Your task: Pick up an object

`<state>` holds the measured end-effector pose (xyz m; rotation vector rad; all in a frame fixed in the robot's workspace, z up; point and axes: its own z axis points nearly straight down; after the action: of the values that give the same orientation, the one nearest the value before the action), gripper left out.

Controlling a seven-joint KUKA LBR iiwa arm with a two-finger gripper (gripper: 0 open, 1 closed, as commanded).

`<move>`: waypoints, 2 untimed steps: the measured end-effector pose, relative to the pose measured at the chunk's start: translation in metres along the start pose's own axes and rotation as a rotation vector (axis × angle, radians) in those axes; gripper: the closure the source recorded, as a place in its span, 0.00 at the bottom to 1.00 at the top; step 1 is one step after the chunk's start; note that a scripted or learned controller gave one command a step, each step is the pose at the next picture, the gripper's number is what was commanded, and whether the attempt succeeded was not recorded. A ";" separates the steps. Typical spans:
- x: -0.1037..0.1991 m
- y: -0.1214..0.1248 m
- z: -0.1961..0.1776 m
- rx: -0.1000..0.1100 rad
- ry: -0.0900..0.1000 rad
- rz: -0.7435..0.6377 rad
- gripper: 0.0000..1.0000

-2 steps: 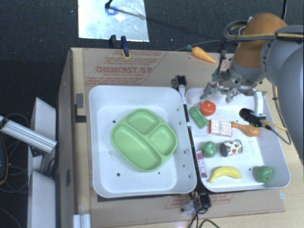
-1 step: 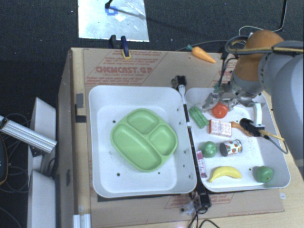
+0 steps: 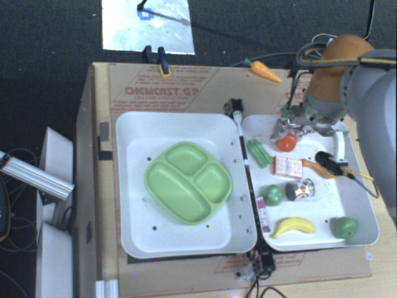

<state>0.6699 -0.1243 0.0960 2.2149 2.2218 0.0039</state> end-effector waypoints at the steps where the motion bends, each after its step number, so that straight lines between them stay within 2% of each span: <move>1: 0.093 0.000 -0.090 0.000 0.002 -0.002 1.00; 2: 0.140 -0.075 -0.147 0.002 0.002 -0.001 1.00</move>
<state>0.5942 0.0155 0.2422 2.2151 2.2253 0.0044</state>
